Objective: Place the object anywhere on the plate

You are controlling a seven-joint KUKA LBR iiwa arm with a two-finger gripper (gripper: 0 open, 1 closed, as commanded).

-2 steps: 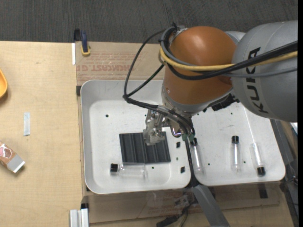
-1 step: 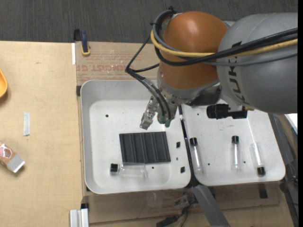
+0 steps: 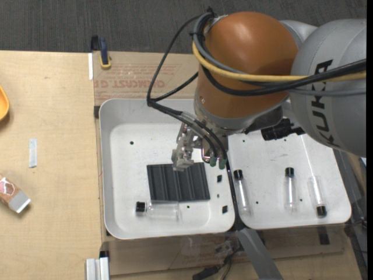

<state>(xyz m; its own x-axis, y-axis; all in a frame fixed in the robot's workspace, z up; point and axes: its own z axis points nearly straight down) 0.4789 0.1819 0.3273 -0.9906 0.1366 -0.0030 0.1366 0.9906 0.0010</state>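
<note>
I can read black letters on the big grey arm (image 3: 335, 69) at the right. They say KUKA, but the last letter is partly cut off by the edge. There is red writing on the brown cardboard (image 3: 140, 77) behind the bins. It is upside down and too faint for me to read.

The gripper (image 3: 185, 156) hangs over the left bin (image 3: 116, 156), just above the far edge of the dark ribbed plate (image 3: 178, 182). It is small and blurry, and I cannot tell if it is apart or together, or if it has anything in it. Black cables (image 3: 175, 45) loop around the orange band (image 3: 250, 51), which hides the far part of both bins.

A clear tube (image 3: 160, 210) with a black cap lies in the left bin, just beside the near left corner of the plate and not on it. Three more tubes (image 3: 288, 186) lie in the right bin (image 3: 332, 168).

The bench (image 3: 46, 98) is light wood. On its left I see an orange thing (image 3: 3, 104) cut off by the edge, a little grey strip (image 3: 32, 153), and a small packet (image 3: 13, 195). A blue clamp (image 3: 102, 50) sits at the far side. The floor (image 3: 87, 7) behind is dark grey.
</note>
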